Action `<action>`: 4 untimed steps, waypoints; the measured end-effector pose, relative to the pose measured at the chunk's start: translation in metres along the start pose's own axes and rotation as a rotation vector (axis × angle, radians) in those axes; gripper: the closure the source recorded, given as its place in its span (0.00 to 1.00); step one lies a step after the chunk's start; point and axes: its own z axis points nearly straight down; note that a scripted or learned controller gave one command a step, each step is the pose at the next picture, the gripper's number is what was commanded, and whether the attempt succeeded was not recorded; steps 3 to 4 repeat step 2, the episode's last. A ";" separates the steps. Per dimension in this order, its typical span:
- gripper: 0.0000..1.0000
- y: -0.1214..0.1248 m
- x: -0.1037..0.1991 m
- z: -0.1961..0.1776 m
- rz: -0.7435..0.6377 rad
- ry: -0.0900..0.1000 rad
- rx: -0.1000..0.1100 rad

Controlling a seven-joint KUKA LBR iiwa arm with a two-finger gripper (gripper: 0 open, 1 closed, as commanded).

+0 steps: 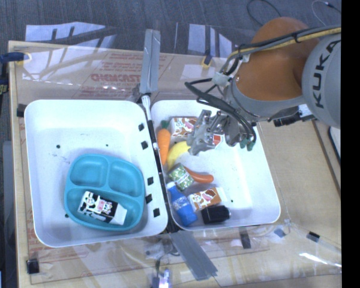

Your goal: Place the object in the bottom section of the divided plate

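From the camera above, my arm (276,71) reaches in from the right, its orange band over the upper edge of the right bin (252,185). My hand (198,144) hangs low over the upper part of that bin, just above the yellow banana (176,152) and right of the orange carrot (163,144). Whether it is open or closed I cannot tell; cables and the wrist body clutter that spot, and I see nothing clearly gripped.

Under and beside my hand lies a pile of toy food: a red and white packet (183,126) at the top, a green round item (181,176), an orange sausage shape (199,176), a blue bottle (181,205), a brown packet (204,198) and a black block (215,214) near the bin's lower edge.

In the left bin (48,137) sits the blue divided plate (105,176). A black and white carton (102,209) lies flat in its bottom section, tilted slightly, well apart from my hand.

Both bins rest side by side on the desk (78,71), touching along their inner walls.
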 end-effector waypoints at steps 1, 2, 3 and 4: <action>0.00 0.000 0.000 0.000 -0.001 0.000 0.000; 0.00 0.080 0.083 0.048 0.166 0.004 0.000; 0.00 0.080 0.083 0.048 0.166 0.004 0.000; 0.00 0.080 0.083 0.048 0.166 0.004 0.000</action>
